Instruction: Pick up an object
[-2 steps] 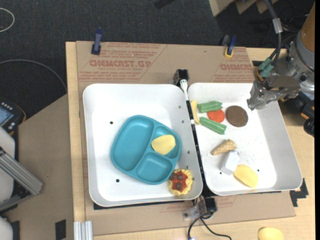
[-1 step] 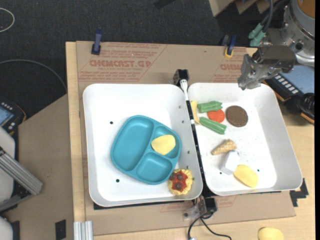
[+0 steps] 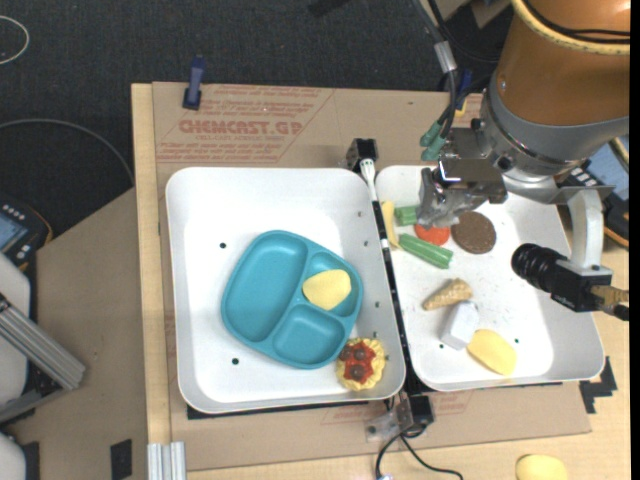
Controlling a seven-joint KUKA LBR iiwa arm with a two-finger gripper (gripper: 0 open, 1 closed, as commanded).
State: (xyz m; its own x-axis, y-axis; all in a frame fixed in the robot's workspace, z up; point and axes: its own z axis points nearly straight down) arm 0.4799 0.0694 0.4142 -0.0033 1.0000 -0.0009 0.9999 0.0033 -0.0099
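Orange-red toy [image 3: 432, 234] beneath gripper [image 3: 436, 218], right bin [image 3: 560, 353], beside green bean [image 3: 424, 253].

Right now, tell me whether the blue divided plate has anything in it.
Not empty. The blue divided plate in the left bin holds a pale yellow piece in its upper right compartment; the other compartments look bare.

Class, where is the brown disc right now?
In the right bin, near its back, the brown disc lies just right of the gripper.
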